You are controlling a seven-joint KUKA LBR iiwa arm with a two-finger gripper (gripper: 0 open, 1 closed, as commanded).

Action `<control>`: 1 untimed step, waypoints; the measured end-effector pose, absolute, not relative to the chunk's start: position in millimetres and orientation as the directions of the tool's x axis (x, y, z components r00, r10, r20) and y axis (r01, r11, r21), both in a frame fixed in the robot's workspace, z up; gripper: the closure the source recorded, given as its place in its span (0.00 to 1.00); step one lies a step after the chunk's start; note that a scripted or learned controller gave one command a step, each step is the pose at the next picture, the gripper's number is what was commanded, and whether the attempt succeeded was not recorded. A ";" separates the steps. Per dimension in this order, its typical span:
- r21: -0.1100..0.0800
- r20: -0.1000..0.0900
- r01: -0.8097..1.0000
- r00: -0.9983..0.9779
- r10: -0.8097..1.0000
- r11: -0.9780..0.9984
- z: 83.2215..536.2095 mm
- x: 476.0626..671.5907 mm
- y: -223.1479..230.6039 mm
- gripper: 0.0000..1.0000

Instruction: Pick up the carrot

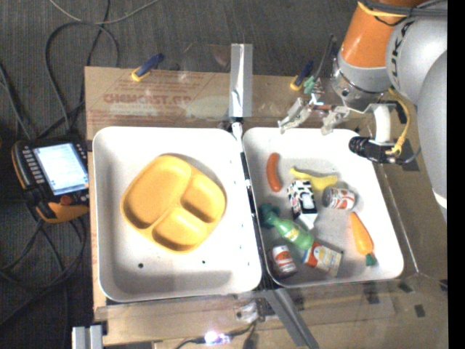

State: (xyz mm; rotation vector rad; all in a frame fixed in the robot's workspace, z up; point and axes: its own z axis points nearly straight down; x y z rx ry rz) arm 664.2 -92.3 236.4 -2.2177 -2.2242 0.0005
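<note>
The carrot, orange with a green stub at its lower end, lies near the right wall of the right bin. My gripper hangs above the bin's far edge, well up and to the left of the carrot. Its two fingers are spread apart with nothing between them.
In the right bin also lie a sausage, a banana, a black-and-white carton, a small can, a green bottle, a second can and a small box. The left bin holds a yellow divided plate.
</note>
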 end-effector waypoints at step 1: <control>-0.001 -0.003 0.983 -0.185 0.983 0.185 174.6 668.3 -129.2 0.00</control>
